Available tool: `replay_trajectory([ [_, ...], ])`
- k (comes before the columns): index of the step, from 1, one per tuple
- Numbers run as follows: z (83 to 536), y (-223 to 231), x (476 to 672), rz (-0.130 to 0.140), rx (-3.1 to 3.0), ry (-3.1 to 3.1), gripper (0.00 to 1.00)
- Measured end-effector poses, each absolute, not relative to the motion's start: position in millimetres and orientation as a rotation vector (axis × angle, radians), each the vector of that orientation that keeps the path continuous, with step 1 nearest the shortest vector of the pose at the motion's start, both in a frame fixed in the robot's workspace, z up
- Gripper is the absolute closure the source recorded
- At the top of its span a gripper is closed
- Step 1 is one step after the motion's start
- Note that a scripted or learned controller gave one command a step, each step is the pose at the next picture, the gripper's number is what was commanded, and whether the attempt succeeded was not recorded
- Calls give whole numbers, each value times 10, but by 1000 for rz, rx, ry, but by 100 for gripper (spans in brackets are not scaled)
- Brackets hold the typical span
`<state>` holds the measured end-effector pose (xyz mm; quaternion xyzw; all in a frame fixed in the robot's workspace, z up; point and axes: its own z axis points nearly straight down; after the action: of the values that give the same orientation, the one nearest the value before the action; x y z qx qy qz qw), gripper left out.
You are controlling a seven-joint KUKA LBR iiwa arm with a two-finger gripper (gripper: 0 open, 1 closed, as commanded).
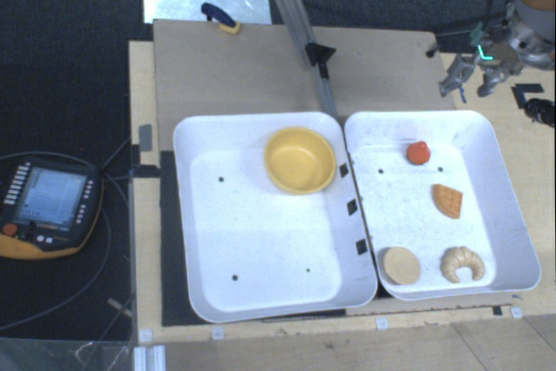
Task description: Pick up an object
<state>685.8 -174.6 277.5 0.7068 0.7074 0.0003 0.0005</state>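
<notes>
Four food items sit in the right bin; we see the gripper hovering beyond it, jaws apart.

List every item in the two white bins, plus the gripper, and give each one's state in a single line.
Round yellow plastic bowl: upright, left bin.
Small red ball-like item: lying loose, right bin.
Orange waffle wedge: lying flat.
Round tan biscuit: lying flat.
Pale croissant: resting, untouched.
Gripper: fingers open, holding nothing, outside the bins.
</notes>
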Motion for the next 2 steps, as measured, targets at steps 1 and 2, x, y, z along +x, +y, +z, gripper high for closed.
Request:
replay_trajectory([
  [1,2774,-1746,6858,1,2220,2222,0],
  [2,2174,-1768,6793,-3,2224,2224,0],
])
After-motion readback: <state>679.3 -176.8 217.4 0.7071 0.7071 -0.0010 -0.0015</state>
